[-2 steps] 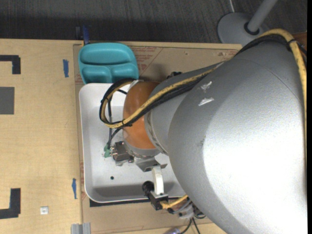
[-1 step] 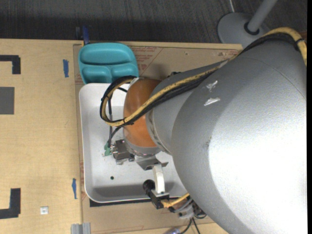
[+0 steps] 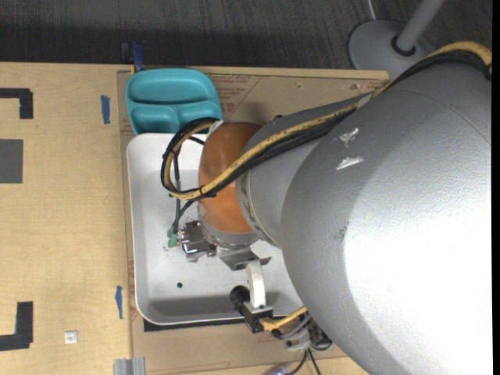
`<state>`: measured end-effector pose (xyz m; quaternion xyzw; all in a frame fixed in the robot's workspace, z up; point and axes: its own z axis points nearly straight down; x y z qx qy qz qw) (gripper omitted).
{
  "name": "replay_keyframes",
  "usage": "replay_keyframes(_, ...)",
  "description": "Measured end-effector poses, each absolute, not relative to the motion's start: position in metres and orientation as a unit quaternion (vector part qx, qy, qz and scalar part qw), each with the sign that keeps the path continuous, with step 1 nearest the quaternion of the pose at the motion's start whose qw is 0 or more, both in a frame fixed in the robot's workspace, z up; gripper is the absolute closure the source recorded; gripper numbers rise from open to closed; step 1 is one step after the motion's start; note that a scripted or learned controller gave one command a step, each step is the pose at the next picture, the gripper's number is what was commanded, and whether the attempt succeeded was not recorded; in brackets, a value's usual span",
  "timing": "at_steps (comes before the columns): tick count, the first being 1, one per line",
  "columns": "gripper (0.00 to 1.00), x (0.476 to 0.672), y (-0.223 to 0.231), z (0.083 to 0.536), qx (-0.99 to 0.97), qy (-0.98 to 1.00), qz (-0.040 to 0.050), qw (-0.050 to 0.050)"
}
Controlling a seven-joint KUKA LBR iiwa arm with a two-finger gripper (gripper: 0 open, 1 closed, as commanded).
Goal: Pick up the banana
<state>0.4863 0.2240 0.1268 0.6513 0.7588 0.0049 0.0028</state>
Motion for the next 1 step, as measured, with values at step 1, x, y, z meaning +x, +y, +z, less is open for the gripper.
replay_keyframes(1,1.00,0.4863,0.2244,0.1364,0.651,0.759,0.0049,0.003)
